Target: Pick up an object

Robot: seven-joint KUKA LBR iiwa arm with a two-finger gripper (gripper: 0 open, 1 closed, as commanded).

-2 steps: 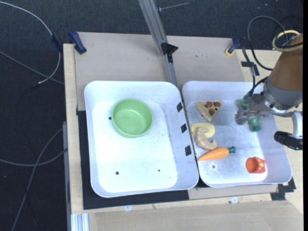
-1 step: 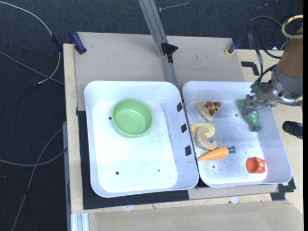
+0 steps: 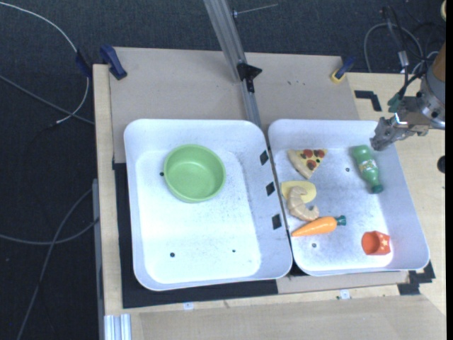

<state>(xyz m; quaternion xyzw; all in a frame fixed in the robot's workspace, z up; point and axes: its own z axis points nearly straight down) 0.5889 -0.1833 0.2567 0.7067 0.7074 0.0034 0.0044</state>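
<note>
The right bin (image 3: 340, 257) holds a pizza slice (image 3: 308, 161), a yellow-tan curved piece (image 3: 300, 197), an orange carrot (image 3: 316, 225), a green bottle (image 3: 367, 167) and a small red-orange object (image 3: 376, 243). The left bin (image 3: 148, 253) holds a green bowl (image 3: 194, 173). My gripper (image 3: 383, 137) hangs over the far right rim of the right bin, just above and right of the green bottle's top. Nothing shows between its fingers.
A metal pole (image 3: 225, 30) slants down from the top to the gap between the bins. Blue (image 3: 112, 61) and yellow (image 3: 343, 69) clamps sit at the bench's far corners. Cables lie on the dark floor at left and upper right.
</note>
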